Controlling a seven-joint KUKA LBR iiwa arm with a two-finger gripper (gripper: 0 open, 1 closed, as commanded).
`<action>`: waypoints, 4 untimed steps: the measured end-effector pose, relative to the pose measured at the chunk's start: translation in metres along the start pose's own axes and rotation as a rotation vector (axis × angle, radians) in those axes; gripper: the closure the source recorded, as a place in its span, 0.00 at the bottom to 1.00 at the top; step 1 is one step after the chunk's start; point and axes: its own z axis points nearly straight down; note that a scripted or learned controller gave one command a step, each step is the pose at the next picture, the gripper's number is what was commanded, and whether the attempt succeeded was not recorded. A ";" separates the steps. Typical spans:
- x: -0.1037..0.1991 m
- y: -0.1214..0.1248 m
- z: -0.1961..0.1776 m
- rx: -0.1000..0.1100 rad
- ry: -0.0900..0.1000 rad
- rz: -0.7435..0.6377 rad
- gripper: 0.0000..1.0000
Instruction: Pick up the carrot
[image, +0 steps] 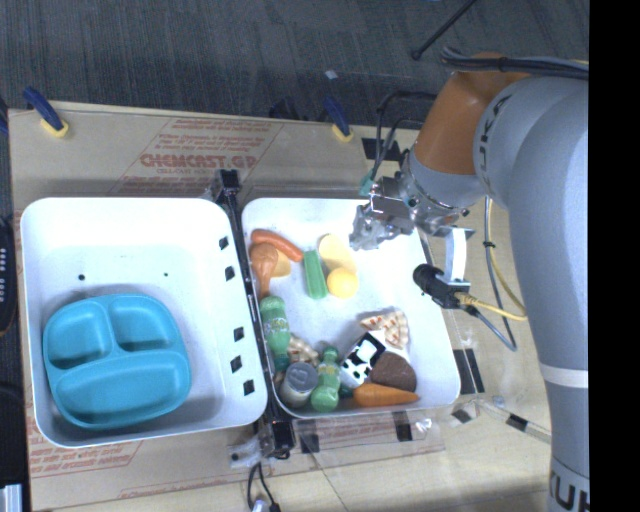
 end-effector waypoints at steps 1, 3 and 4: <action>-0.001 -0.001 0.002 0.004 0.000 0.001 0.00; -0.023 -0.010 0.121 -0.001 0.002 0.098 0.00; -0.022 -0.010 0.111 0.006 0.003 0.090 1.00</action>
